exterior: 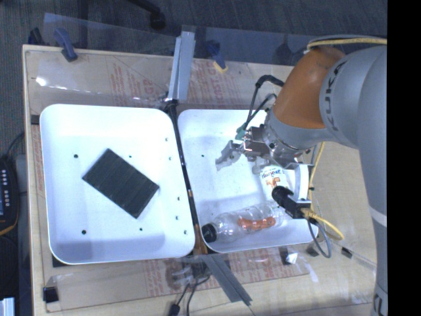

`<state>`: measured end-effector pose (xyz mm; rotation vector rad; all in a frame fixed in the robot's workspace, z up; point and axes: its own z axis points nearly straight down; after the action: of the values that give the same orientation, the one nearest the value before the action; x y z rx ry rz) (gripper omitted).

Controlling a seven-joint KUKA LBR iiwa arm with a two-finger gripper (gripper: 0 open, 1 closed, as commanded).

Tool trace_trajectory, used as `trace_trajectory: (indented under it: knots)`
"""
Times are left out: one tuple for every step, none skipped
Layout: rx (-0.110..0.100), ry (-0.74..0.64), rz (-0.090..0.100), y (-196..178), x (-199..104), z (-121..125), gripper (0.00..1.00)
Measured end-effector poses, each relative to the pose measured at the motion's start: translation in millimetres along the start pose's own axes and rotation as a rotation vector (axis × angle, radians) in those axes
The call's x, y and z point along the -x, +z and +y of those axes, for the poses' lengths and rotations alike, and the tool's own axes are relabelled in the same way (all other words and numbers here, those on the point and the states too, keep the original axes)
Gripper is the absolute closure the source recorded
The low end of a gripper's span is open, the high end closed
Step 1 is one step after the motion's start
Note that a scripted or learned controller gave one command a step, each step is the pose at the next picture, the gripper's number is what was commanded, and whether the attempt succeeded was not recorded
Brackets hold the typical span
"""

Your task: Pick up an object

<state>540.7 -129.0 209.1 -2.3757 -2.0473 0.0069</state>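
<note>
Nearest the camera, along the front wall of the right bin, a clear plastic bottle lies on its side. Its long axis runs left to right, rising slightly to the right, with a dark cap at its left end and something orange showing through its middle. Just beyond its right end, a small white packet with printed lettering sits against the bin's right side, partly covered by a black fitting and yellow cabling from the arm.

Farther back, over the middle of the right bin, hangs the claw, a pale metal piece reaching left from the grey wrist. Nothing is visible between its fingers, and how far apart they stand cannot be made out from this angle. The bottle lies toward the camera and slightly right of the claw, near but not touching it; a grasp would probably need to close across the bottle's short width.

To the left, the other bin holds a flat dark rectangular pad, lying diagonally, well apart from the claw.

The arm's orange band and bulky wrist hide the bin's back right corner.
</note>
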Motion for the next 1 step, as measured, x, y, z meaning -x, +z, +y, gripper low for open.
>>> trace_trajectory:
  knots:
    - [-0.001,-0.183,0.000,68.9,-21.1,-18.8,0.00]
